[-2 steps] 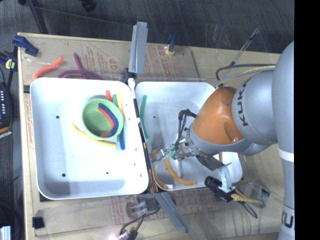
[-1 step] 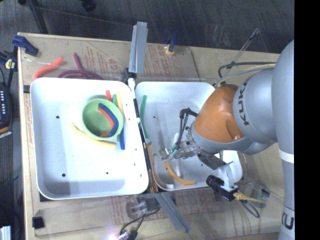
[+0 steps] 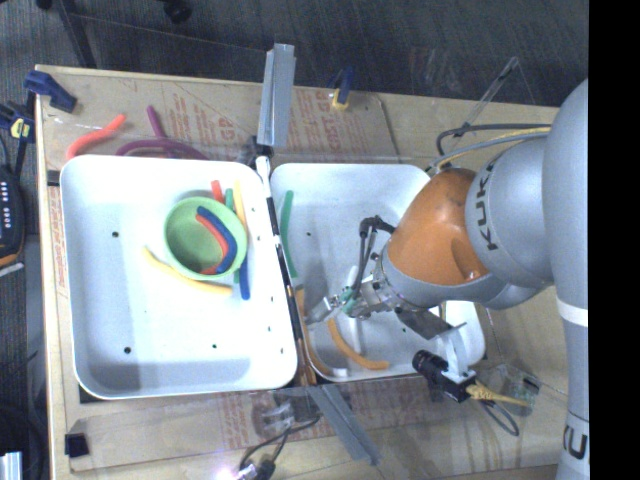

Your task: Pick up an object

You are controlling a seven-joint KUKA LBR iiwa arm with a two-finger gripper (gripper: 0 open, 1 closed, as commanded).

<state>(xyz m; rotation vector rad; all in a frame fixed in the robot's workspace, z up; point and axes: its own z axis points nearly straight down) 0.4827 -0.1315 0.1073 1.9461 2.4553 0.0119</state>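
The orange curved strip [image 3: 352,351] lies in the right bin [image 3: 330,193], near its front edge. Its long axis runs from the bin's middle toward the front-right, bowing along the way. The arm [image 3: 500,228] reaches in from the right, its orange band bent low over the bin. The end effector [image 3: 340,303] sits just above the strip's upper end; whether it is spread or pressed together cannot be told. A green strip [image 3: 285,218] lies along the bin's left wall.
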